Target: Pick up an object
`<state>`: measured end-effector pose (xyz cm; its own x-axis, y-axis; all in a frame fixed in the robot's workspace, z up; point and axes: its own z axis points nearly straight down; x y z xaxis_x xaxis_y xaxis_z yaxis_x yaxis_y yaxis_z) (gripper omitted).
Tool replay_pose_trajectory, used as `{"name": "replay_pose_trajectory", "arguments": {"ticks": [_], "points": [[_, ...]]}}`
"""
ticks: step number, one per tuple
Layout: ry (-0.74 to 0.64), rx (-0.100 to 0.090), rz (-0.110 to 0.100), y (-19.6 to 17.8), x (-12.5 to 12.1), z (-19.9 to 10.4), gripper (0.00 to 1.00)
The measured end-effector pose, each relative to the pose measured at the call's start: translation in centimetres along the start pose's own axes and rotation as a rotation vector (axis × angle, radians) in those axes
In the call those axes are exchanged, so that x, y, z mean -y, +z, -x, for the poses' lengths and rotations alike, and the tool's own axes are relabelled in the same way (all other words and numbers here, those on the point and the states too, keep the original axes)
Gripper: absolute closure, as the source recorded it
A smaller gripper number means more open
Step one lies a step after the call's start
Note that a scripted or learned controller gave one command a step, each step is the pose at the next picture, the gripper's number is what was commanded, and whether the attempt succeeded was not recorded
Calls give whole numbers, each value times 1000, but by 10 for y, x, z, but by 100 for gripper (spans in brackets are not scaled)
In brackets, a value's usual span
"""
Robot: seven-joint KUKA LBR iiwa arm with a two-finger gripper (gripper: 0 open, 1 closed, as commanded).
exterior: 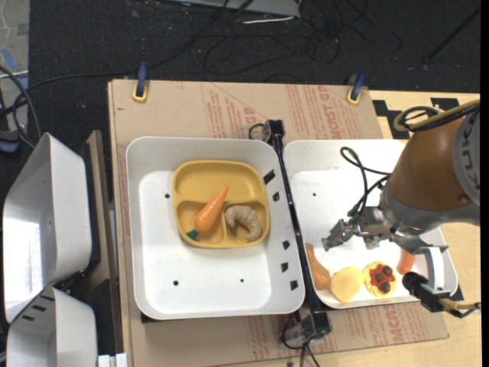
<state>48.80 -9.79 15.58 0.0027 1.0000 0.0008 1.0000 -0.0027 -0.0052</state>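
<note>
Nearest the lens, along the front edge of the right bin [321,159]: a pale yellow round piece [346,283], a small tart-like toy with red berries [379,278], and an orange elongated piece [316,267] against the bin's left wall. Gripper [353,233] hangs over the right bin, just behind those three, nothing visible between its tips; whether it's spread or closed I cannot tell from this angle. Left bin [153,228] holds a yellow divided plate [191,178] with a toy carrot [211,209] and a curled shrimp-like piece [244,220] in separate compartments. Likely target is the yellow round piece, closest to the tool. My read: hollow plastic play food, light, stiff, smooth, so prone to squirting out. Grip across its widest part, centred, pads low. Tart touches it on the right, so expect a nudge. Orange piece sits tight against the wall: poor finger clearance, skip it.
</note>
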Motion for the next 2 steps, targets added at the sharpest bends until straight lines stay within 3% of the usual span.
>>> {"name": "replay_pose_trajectory", "arguments": {"ticks": [1, 2], "points": [[0, 0, 1, 53, 8, 7, 0], [1, -1, 4, 41, 7, 6, 100]]}}
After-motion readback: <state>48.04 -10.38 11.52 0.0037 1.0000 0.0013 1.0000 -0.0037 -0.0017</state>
